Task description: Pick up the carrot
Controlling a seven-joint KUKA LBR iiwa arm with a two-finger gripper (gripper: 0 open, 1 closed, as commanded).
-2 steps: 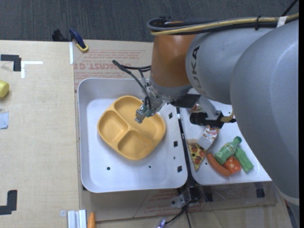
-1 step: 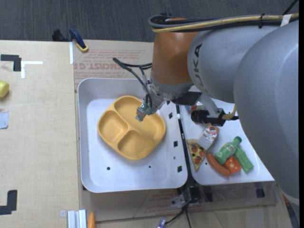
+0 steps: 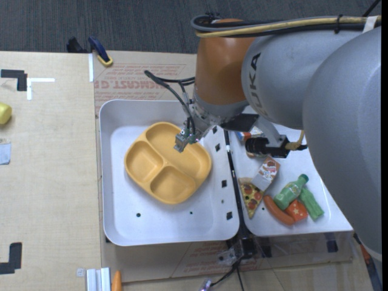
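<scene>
At the near edge, a small orange thing (image 3: 115, 278) and a white piece (image 3: 97, 278) are cut off by the frame and too little shows to name them. A tangle of dark cable (image 3: 235, 260) sits just in front of the seam between the bins.

The carrot (image 3: 277, 211) lies in the near part of the right bin (image 3: 324, 224), slanting, with a red vegetable (image 3: 297, 210) touching its far side. A pizza slice (image 3: 250, 196) lies just beside it against the dividing wall, and a green bottle (image 3: 290, 191) and a long green vegetable (image 3: 313, 204) lie close behind. A small labelled packet (image 3: 267, 172) stands a little farther back; its print is too small to read. The grey arm (image 3: 315, 65) covers the far and right parts of this bin.

In the left bin (image 3: 157, 226) a yellow three-part plate (image 3: 163, 165) rests. The jaws hang over its far right rim, well apart from the carrot. They are small and dim, and I cannot tell whether they are open or shut, or whether they hold anything.

The pale wooden table (image 3: 48, 193) spreads left, with a yellow thing (image 3: 3, 114) cut by the edge. Cardboard (image 3: 136, 80) with reversed red lettering lies under the bins, a blue clip (image 3: 100, 51) sits at its far corner, and dark grey floor (image 3: 91, 11) lies beyond.
</scene>
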